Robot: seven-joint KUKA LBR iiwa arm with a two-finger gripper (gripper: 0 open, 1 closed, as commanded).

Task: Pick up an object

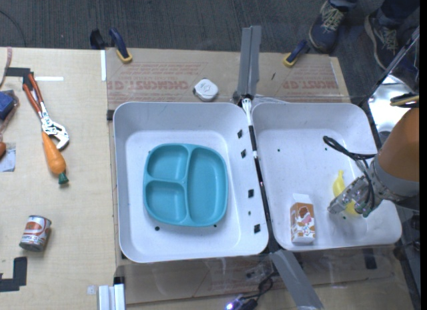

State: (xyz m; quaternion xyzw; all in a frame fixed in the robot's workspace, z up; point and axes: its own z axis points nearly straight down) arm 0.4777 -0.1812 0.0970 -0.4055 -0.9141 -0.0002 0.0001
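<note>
- The yellow object (339, 185) is your likeliest pick: it sits in the right bin (293, 125), toward the bin's four o'clock, and the gripper (349, 202) is right on its lower end.
- You cannot tell from this view how the jaws stand. The tool is a blur of metal and cable over the object, so treat the grasp as unproven.
- To look at, it is a small, bright yellow piece, longer than it is wide, slightly curved. Only its upper part is clear, and what it really is cannot be made out.
- Expect it to be light, probably smooth plastic or rubber. A curved smooth skin can squirt out of a two-finger pinch, so take it across the narrow width near the middle, not at a tip.
- Your fallback is the small carton (303, 222), at about nine o'clock from the gripper, near the bin's front wall.
- It is a white carton with red and brown print. It should be light and thin-walled, easy to crush. Close on its two broad faces, gently.
- In the left bin (127, 169) lies a teal divided plate (186, 185): stiff, wide, shallow. Only its rim offers a hold, so it makes a poor choice.
</note>
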